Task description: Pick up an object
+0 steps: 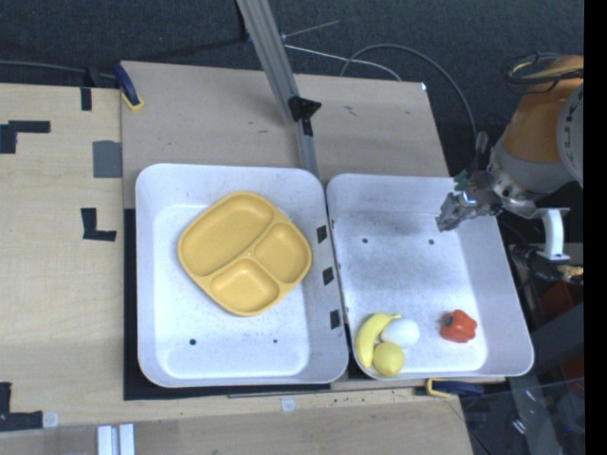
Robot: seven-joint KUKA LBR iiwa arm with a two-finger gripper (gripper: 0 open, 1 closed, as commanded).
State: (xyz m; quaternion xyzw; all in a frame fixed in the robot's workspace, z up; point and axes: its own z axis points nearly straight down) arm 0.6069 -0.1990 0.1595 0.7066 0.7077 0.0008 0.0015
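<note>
Even, diffuse overhead light, soft faint shadows, mild blur throughout, no strong glare.

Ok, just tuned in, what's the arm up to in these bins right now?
The arm has its gripper over the upper right part of the right bin, with nothing seen between its fingers. The objects sit along that bin's near edge: a banana, a white egg-like piece, a lemon and a red pepper. The left bin holds a yellow divided plate, untouched. No pick has happened yet.
</note>
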